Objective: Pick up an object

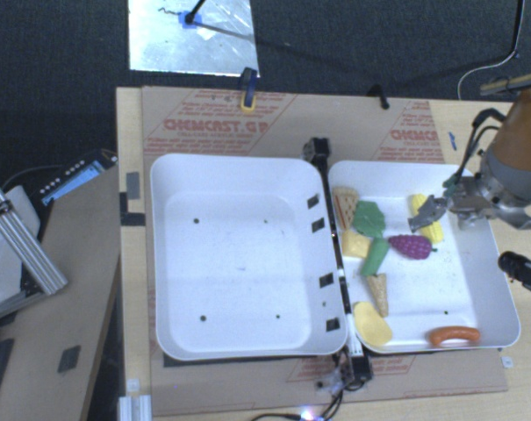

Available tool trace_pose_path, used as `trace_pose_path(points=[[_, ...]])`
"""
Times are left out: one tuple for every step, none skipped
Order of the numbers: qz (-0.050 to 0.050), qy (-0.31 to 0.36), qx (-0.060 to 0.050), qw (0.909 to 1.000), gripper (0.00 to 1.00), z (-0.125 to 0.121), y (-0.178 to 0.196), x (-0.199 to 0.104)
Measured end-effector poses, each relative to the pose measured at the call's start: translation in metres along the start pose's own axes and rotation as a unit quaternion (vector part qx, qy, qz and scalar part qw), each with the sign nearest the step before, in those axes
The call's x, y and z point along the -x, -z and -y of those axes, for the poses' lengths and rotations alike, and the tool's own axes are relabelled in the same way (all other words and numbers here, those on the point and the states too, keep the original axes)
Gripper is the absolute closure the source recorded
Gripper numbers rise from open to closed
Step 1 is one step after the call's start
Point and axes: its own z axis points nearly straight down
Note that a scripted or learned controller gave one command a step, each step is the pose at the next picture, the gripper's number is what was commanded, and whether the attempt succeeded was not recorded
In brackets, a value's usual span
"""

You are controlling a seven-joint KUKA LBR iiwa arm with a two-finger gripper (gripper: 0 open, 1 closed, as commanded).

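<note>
The gripper (429,212) hangs over the right bin (484,274), near its three o'clock side, just above the purple grapes (412,246) and touching or nearly touching the yellow corn (430,220). Whether its fingers are spread or closed cannot be told from this slant. A green pepper (368,217) lies toward nine o'clock of the grapes, an orange sausage (454,334) at six.

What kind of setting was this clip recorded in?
Most likely a robotics lab test bench: two white bins clipped side by side on cardboard, plastic toy food such as purple grapes, and an aluminium frame at the left.
</note>
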Motion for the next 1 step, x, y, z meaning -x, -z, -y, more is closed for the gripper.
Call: trace_pose_path(points=[[-0.001, 0.002, 0.002, 1.0000, 0.00, -0.0291, -0.1298, -0.0544]])
